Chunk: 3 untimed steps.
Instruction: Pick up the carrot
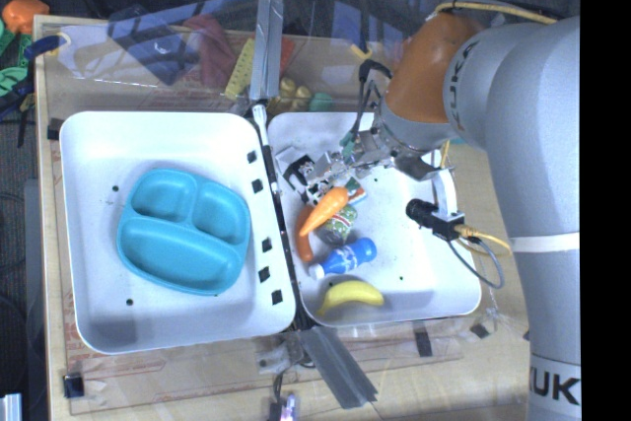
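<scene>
Here, the gripper (pixel 330 175) hovers at the carrot's upper end.
Near to far in the right bin (pixel 434 286): banana (pixel 352 294), blue bottle (pixel 347 257), then the carrot (pixel 322 210) lying slantwise, resting on the clutter, likely why the arm comes in from above; whether the gripper grasps it, I cannot tell.

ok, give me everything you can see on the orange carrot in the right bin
The orange carrot is a smooth, plastic-looking toy, tapered, lying at a slant in the right white bin near the divider. Its thick end points up-right toward the two-finger gripper, which sits right at that end; whether it grips the carrot is unclear. The narrow tip points down-left. It overlaps a small greenish can-like item, with a blue and white bottle just below. A yellow banana lies further down, apart.
</scene>
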Available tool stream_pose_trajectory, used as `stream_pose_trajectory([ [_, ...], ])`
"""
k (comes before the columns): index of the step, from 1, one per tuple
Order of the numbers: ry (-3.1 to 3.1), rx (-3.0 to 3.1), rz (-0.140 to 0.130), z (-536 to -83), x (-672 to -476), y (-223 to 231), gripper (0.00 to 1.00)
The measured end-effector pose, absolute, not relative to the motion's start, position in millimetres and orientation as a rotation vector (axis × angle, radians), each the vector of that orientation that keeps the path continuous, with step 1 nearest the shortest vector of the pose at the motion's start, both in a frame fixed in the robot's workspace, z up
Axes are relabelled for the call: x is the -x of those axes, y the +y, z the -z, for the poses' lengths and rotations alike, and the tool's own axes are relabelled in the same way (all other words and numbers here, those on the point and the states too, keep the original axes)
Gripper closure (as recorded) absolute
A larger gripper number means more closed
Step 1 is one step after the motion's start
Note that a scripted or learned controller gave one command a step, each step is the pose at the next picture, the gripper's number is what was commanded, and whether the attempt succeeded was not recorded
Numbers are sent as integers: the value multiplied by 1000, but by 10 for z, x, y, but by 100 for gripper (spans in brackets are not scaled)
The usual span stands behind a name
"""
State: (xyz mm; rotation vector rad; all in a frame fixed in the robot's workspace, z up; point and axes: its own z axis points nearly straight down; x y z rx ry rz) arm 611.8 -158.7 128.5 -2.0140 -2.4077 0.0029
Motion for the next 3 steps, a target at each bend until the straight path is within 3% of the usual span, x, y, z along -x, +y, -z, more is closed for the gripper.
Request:
stream_pose_trajectory([
  [1,-2734,1546,0,-929,-5863,-1384,0],
  [2,-2738,1543,-1,-1036,-5870,-1398,100],
  [3,-2738,1544,-1,-1036,-5871,-1397,0],
])
